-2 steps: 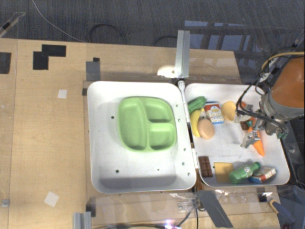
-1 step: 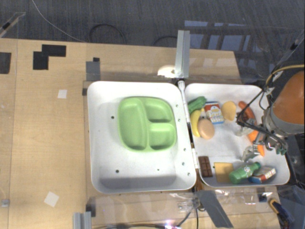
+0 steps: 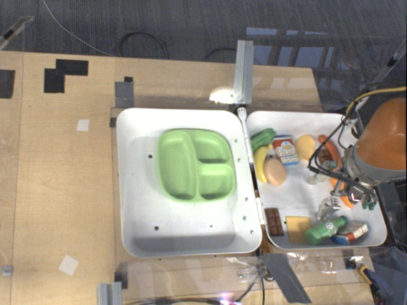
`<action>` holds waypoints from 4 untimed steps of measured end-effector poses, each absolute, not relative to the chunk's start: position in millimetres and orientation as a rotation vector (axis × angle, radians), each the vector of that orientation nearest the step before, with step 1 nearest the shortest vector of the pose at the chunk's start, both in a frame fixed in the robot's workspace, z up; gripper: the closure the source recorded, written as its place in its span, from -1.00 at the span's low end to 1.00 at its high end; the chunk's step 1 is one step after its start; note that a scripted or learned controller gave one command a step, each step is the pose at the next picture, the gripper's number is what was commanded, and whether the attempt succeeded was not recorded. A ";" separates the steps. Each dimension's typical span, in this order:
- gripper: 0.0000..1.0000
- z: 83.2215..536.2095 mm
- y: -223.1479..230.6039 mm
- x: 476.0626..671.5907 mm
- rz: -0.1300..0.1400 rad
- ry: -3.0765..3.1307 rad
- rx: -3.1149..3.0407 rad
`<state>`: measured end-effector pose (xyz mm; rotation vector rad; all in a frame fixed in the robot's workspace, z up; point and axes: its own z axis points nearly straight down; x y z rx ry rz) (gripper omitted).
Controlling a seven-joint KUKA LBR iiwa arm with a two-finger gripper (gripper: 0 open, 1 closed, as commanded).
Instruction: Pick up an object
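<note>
Toys crowd the right bin (image 3: 381, 234) at lower right: green bottle (image 3: 325, 230), chocolate bar (image 3: 273, 221), egg (image 3: 275, 171) farther up. Reaching in from the right edge, the arm's gripper (image 3: 331, 205) hangs just above the bottle; jaw state unclear. Green divided plate (image 3: 195, 164) fills the left bin (image 3: 137, 227).

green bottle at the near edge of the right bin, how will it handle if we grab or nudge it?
The green bottle lies on its side, so a nudge will probably roll it. Its rounded, glossy-looking body may slip between fingers. It looks like a small toy, likely light and stiff.
</note>
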<state>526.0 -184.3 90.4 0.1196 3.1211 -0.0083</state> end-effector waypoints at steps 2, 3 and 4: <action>-1.00 89.6 -88.3 606.3 -0.001 3.122 -0.148; -1.00 90.2 -85.6 581.9 -0.001 3.126 -0.022; 1.00 103.9 -84.5 586.0 -0.002 3.113 -0.030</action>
